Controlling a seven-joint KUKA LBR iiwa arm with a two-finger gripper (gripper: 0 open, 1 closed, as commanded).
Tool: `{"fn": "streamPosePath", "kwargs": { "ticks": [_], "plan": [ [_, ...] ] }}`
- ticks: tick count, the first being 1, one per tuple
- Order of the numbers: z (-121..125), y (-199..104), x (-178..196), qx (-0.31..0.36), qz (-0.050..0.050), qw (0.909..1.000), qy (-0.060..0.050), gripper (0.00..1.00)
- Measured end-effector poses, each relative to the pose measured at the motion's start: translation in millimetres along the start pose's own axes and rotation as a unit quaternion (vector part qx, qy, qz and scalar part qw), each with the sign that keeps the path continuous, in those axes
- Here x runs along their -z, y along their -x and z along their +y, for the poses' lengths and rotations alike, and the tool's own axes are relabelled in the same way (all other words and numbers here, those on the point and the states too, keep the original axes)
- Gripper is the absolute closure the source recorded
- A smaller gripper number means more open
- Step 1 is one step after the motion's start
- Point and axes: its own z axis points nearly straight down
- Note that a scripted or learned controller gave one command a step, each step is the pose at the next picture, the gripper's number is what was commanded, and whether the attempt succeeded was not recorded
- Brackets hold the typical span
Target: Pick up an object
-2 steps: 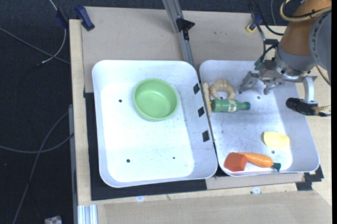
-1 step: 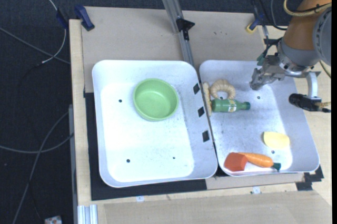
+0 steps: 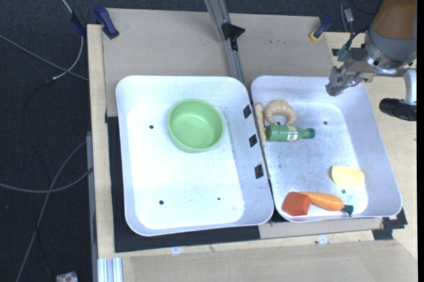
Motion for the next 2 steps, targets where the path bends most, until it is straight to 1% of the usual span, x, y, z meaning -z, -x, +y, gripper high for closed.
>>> {"fn": "streamPosePath", "kwargs": {
  "ticks": [1, 2],
  "plan": [
    [8, 8, 56, 0.0, 0.0, 1.0, 0.0, 1.0],
    [10, 8, 114, 0.0, 0.0, 1.0, 0.0, 1.0]
  ]
}}
